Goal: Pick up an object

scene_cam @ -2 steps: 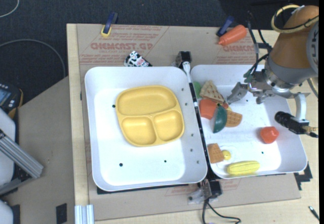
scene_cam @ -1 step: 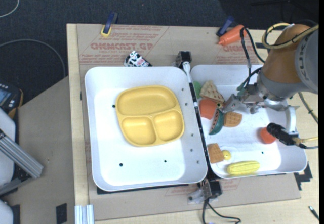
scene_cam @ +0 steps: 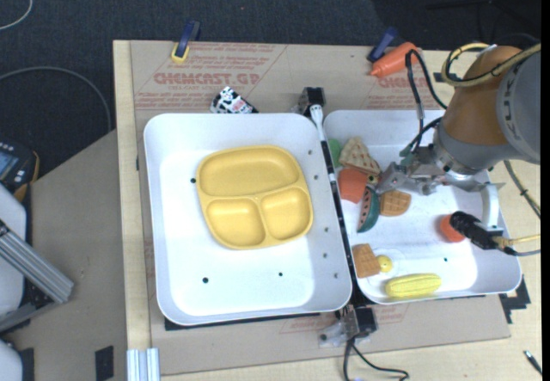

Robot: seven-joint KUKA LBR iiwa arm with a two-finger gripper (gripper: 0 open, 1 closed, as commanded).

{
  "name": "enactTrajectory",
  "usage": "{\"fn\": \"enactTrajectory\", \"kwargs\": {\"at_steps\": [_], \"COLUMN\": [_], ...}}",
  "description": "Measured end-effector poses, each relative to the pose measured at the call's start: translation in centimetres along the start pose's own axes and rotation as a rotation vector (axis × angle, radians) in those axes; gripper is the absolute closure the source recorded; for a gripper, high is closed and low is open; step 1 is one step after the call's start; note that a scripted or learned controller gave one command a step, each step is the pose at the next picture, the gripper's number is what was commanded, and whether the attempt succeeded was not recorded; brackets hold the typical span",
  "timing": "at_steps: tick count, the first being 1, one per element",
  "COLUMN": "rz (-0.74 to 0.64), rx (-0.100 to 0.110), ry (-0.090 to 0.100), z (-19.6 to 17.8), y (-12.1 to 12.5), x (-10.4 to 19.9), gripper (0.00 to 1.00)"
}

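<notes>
Grey metal with an orange band, the arm (scene_cam: 481, 113) reaches in over the right-hand white bin (scene_cam: 481, 272) and bends down, wrist tilted so the hand (scene_cam: 397, 177) points toward the bin's toys. Whether the hand is open or closed cannot be told from this slanted view; nothing shows clearly between its tips.

Right at the hand, touching or just under it, lies a tan waffle-like toy (scene_cam: 395, 203). Just beyond it sit a watermelon slice (scene_cam: 370, 209) and an orange-red piece (scene_cam: 351, 185), with a sandwich wedge (scene_cam: 358, 156) a little farther off. Behind the hand, toward the arm's base, is a small red toy (scene_cam: 452, 228). Nearer the bin's front edge, well apart from the hand, lie a yellow corn cob (scene_cam: 412, 285) and a small cracker-like piece (scene_cam: 368, 261).

To do this step well, the hand should probably settle on one toy alone, since the cluster is tight and a neighbour could be nudged or pinched too. A straight descent, a firm close, then a slow lift seems wisest.

The left bin (scene_cam: 172, 199), far from the hand, holds a yellow divided plate (scene_cam: 253, 196).
</notes>
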State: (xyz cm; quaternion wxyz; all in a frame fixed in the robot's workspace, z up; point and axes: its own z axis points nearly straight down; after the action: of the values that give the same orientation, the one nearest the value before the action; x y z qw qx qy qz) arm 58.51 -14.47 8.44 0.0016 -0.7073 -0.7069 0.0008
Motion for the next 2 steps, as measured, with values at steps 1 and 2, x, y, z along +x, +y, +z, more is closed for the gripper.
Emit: {"fn": "enactTrajectory", "kwargs": {"at_steps": [1,2], "rz": [0.001,0.0], "rx": [-0.003,-0.009], "ry": [-0.001,-0.003], "z": [-1.1,-5.6], "y": [0.1,-0.3], "x": [0.0,0.1], "gripper": [1.0,1.0]}}
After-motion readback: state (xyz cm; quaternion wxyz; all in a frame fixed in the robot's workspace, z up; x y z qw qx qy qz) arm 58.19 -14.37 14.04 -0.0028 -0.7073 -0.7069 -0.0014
